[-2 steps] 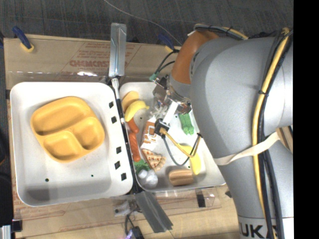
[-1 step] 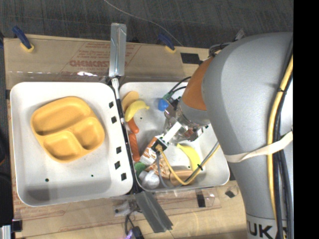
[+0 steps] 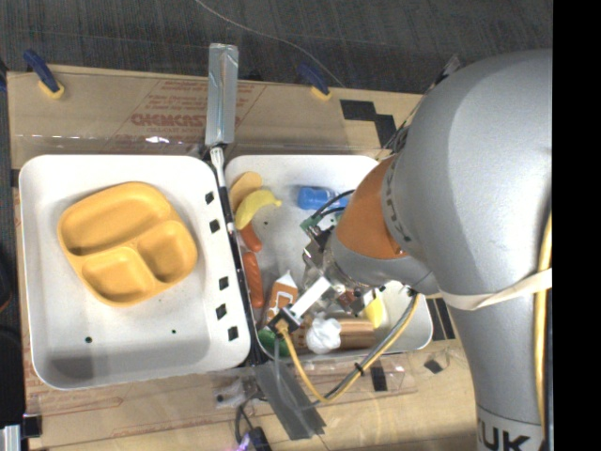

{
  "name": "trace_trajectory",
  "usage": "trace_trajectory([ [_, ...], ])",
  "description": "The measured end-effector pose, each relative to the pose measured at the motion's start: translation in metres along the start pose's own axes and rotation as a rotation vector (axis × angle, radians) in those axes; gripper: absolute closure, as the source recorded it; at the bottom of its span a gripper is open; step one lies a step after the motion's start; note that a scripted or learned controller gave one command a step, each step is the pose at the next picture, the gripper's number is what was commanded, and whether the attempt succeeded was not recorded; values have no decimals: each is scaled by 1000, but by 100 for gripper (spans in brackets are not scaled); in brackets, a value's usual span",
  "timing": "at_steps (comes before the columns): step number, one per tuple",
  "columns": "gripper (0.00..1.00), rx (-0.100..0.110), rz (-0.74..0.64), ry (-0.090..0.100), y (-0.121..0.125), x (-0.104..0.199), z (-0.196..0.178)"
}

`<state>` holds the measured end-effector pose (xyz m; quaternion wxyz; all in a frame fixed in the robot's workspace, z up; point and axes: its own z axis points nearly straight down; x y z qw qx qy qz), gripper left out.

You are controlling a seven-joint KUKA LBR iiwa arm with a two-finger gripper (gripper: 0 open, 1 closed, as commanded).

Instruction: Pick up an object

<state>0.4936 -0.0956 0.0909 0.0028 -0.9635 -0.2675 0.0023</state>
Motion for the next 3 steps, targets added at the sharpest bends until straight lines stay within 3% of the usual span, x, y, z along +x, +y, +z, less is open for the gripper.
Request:
trace_trajectory([
  [1,0,-1,0,0,0,0,0],
  [2,0,-3,286,2,53,66,-31],
  [3,0,-5,333,4,89,72,-80],
])
